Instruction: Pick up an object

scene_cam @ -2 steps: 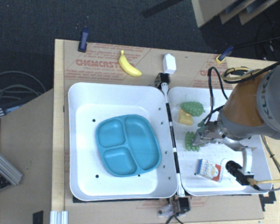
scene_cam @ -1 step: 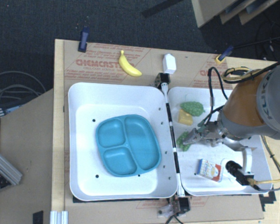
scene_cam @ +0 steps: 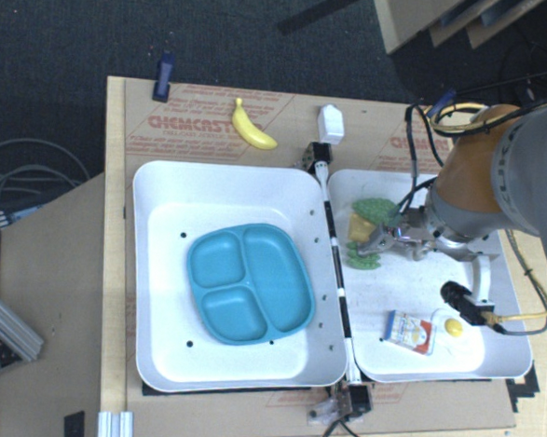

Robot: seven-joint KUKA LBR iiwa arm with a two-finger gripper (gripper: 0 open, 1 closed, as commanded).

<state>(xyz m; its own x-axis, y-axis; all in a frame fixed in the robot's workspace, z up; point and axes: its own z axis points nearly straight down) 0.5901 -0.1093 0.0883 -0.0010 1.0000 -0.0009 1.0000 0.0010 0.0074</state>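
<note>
Camera view is showing green and yellow toys [scene_cam: 367, 225] lying at the right bin's [scene_cam: 450, 361] upper left; gripper [scene_cam: 384, 237] is hovering just beside them, whether anything is held, I cannot tell. Carton [scene_cam: 408, 332] is lying nearer the front.

Green leafy toy [scene_cam: 374, 212], tan block [scene_cam: 361, 228], small printed packet [scene_cam: 408, 332], yellow ball [scene_cam: 453, 325], all in right bin [scene_cam: 487, 363]

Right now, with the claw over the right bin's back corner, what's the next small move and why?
Probably a short straight descent. The claw sits among the green leafy item and a yellowish piece at the back left of the right bin, and nothing shows gripped in it. The small box and yellow ball lie farther toward the front, so the near cluster looks the likelier target.
</note>
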